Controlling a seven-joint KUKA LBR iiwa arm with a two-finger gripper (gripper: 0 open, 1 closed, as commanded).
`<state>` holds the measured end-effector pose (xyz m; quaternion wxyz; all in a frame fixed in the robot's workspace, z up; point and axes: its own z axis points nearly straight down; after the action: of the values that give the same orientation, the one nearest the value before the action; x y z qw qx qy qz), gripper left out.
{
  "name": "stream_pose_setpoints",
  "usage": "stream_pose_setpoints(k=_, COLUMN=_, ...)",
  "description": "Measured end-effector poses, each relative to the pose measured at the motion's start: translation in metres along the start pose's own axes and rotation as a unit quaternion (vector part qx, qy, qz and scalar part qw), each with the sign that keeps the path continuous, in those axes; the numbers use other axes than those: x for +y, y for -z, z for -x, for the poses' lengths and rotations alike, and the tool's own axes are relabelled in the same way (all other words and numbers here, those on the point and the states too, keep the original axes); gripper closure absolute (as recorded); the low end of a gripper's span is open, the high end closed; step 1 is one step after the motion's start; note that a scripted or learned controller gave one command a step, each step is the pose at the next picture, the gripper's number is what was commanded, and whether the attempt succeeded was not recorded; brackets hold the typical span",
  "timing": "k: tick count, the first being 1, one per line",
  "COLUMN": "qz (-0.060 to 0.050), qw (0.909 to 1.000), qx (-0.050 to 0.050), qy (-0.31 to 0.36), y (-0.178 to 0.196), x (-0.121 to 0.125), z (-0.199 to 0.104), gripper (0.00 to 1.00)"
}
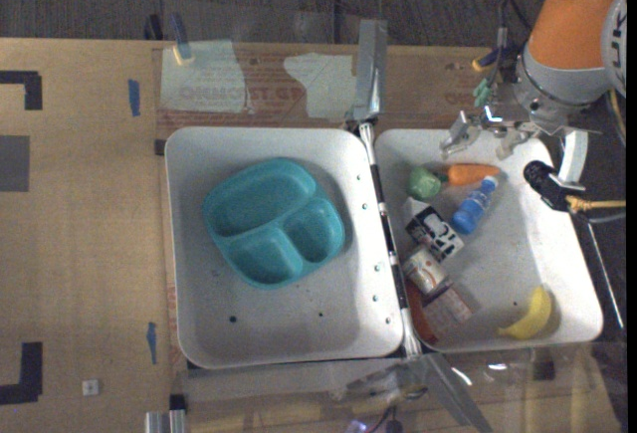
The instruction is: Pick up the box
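A grey-and-orange robot arm (577,33) hangs over the far edge of the right bin (572,267), its gripper (485,130) above the rim; whether it is open or closed cannot be told. The box (435,232), black and white, lies near the bin's left wall, beside a blue bottle (474,206), a carrot (472,174) and a banana (530,315). A teal tray (274,220) sits in the left bin (199,322).

- Teal divided tray (274,220): smooth, slightly glossy plastic
- White bins (199,322): matt plastic
- Bench (80,272): pale matt wood
- Gripper (485,130): shiny bare metal
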<state>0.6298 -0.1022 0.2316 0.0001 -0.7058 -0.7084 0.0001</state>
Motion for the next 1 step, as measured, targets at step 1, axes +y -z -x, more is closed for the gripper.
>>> stream_pose_setpoints(k=1, qz=0.005, qw=0.9950, qx=-0.001, qy=0.100, y=-0.1108, x=-0.0631, z=0.0307, gripper=0.00)
